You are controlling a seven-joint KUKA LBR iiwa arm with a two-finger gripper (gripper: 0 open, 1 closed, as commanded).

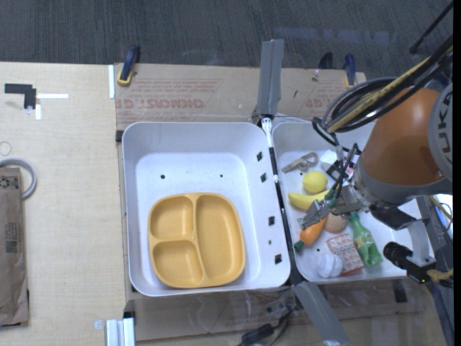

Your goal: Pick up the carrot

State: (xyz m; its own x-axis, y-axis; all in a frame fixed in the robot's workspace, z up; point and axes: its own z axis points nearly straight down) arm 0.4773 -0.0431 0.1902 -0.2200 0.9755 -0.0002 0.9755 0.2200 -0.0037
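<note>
Carrot [312, 232]: we log it in the right bin [306, 269], long axis running 2 to 8 o'clock, green end at 8. Gripper [325, 209]: just at the carrot's 2 o'clock; whether it is parted or closed we cannot tell. Banana [302, 200], lemon [315, 182]: at the carrot's 12. Left bin [137, 215]: yellow divided plate [196, 240].

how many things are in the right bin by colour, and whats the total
yellow: 2, lemon and banana
orange: 1, carrot
green: 1, bottle
white: 1, white item
tan: 1, round item
red and white: 1, packet
grey: 1, metal piece
total: 8
</note>
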